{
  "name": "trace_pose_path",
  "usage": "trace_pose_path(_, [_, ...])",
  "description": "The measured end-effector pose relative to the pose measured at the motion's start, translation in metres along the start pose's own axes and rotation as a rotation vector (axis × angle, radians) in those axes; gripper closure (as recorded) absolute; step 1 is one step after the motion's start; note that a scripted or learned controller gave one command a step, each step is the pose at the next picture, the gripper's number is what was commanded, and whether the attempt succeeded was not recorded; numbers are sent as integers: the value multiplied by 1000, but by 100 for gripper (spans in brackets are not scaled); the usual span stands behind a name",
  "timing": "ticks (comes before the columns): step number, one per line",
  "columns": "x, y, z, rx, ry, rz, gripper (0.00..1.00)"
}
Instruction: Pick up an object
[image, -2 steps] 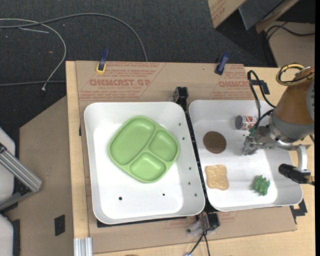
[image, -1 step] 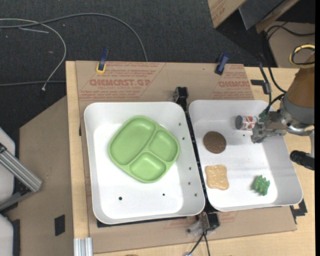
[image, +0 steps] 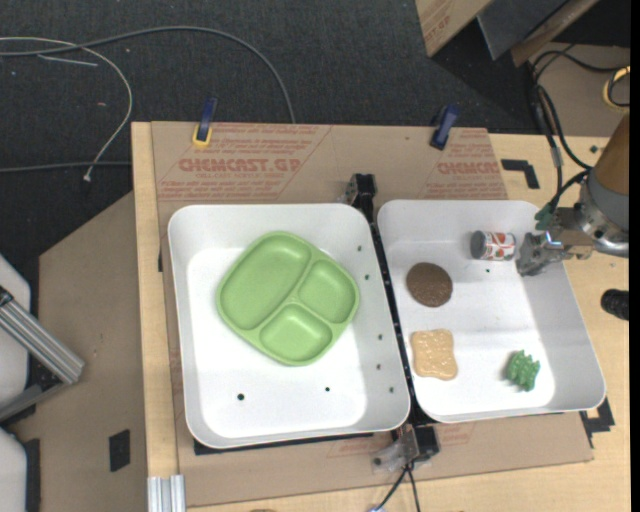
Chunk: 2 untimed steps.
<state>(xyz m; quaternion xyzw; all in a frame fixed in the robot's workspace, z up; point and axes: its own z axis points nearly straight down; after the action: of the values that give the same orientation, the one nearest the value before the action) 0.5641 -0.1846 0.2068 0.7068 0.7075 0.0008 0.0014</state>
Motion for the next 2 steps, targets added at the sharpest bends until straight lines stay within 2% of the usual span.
trace_pose_path(1, [-4,10,-59,-4,-2,-1,100])
trace_pose_path(2, [-4,11,-73,0,0,0,100])
